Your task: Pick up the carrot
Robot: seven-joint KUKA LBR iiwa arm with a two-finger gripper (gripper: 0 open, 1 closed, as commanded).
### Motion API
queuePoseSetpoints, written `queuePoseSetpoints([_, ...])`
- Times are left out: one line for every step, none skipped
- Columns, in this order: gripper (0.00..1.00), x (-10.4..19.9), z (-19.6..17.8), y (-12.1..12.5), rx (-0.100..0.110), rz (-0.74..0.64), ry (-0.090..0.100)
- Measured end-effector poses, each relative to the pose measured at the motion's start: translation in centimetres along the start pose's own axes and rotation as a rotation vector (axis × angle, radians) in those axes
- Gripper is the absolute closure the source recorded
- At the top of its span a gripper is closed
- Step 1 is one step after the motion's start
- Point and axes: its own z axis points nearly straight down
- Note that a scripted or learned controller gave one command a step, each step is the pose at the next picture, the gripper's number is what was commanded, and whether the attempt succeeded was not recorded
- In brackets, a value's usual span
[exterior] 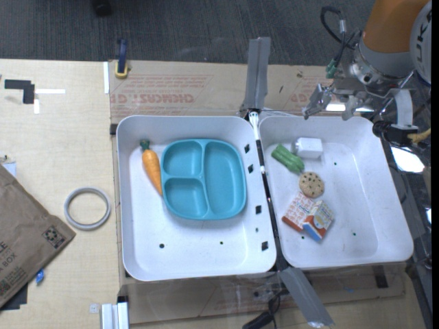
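An orange carrot (151,171) with a green top lies in the left bin (137,252), close to its left wall and just left of a teal divided plate (205,179). Above the far edge of the right bin (384,245) my gripper (328,110) hangs far from the carrot, up and to its right. Its fingers (311,109) are spread, so it is open, and nothing is between them.
The right bin holds a green vegetable (287,158), a white block (309,147), a cookie (311,184) and a snack packet (309,218). A tape ring (87,207) and a brown box (24,238) lie on the bench to the left.
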Motion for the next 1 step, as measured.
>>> queuePoseSetpoints([0.00,1.36,-10.10,0.40,-0.001,0.183,-0.001])
